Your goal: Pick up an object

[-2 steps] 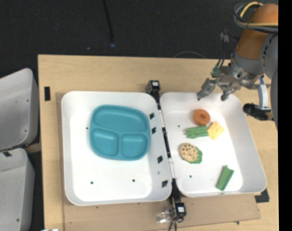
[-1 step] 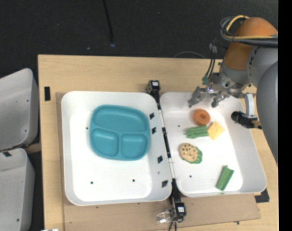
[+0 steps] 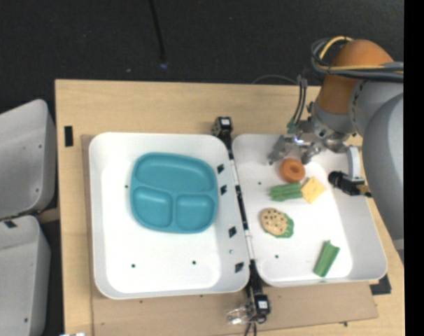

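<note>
My gripper hangs over the back part of the right bin, open, with nothing held between its fingers. Directly in front of it, touching or nearly touching, sits a round orange piece. Beside that lie a long green pod and a yellow wedge. A brown speckled cookie on a green leaf rests near the bin's middle. Toward the front right lies a green block.
The left bin holds a teal divided plate. A ridge with black clips separates the two bins. The grey arm with its orange band reaches in from the upper right.
</note>
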### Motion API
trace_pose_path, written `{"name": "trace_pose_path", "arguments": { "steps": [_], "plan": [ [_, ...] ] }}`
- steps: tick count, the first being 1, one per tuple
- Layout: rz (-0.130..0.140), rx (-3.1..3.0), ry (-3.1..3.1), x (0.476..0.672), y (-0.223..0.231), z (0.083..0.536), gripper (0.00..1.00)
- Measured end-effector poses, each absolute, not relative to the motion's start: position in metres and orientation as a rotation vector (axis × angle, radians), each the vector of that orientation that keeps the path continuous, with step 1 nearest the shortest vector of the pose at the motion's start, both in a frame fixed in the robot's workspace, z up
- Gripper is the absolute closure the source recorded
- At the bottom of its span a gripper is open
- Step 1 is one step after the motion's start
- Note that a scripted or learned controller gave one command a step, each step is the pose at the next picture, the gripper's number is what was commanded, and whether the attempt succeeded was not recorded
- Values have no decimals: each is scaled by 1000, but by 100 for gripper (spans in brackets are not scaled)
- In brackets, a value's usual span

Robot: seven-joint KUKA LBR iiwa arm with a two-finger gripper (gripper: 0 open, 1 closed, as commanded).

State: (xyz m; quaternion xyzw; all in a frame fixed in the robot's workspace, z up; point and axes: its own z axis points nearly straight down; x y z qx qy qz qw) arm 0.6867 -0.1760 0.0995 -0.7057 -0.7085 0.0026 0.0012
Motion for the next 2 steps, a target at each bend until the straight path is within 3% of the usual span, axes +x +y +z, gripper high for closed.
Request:
{"name": "trace_pose_path", "arguments": {
  "steps": [1,2],
  "plan": [
    [7,-2217,-2232,688,-177,113,100],
    [-6,-2219,-2232,683,-171,168,100]
  ]
}}
